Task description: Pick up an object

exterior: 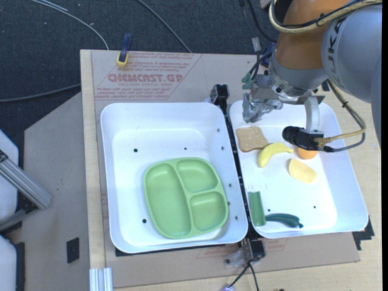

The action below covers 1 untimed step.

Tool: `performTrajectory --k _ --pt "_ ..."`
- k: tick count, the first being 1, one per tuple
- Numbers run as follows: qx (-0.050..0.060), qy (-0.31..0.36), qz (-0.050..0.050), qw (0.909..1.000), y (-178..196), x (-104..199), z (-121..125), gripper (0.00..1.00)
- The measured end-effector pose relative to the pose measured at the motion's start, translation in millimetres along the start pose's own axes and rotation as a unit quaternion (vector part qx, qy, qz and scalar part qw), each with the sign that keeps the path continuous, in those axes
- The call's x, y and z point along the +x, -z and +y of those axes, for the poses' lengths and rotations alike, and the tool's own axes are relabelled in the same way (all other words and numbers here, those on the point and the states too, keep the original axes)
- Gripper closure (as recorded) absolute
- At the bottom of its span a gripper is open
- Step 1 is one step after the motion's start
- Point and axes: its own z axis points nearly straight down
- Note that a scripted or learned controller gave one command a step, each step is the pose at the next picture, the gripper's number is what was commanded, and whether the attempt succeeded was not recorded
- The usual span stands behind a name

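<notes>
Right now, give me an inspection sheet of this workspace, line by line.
Surface: bench board bearing two white bins, left bin and right bin.
Job's things: in the right bin, toast slice, banana, yellow piece, orange piece, green tools.
Clutter: green divided tray in the left bin.
Gripper: gripper over the right bin's far end, above the toast; nothing seen between its fingers.
Cables: cables on the floor.
Surroundings: dark carpet.
</notes>
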Motion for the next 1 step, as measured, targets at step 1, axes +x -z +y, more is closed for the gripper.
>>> performTrajectory --k 1 --pt "0.0 0.0 0.0 1.0 7.0 46.2 -18.8 1.0"
